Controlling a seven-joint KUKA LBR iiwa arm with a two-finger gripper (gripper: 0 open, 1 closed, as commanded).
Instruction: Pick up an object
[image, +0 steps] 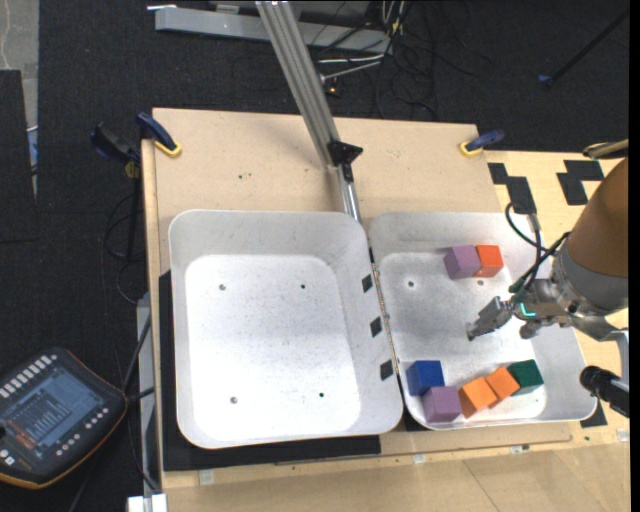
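I saw the gripper (488, 322) hovering over the right bin (400, 395), holding nothing, though I couldn't tell its finger state. Blocks lay nearby: purple block (460, 262) and orange block (488, 259) touching.

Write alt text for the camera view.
The arm's pincer hovers over the right bin, among six blocks: purple and orange at the back; blue, purple, orange and green in front.
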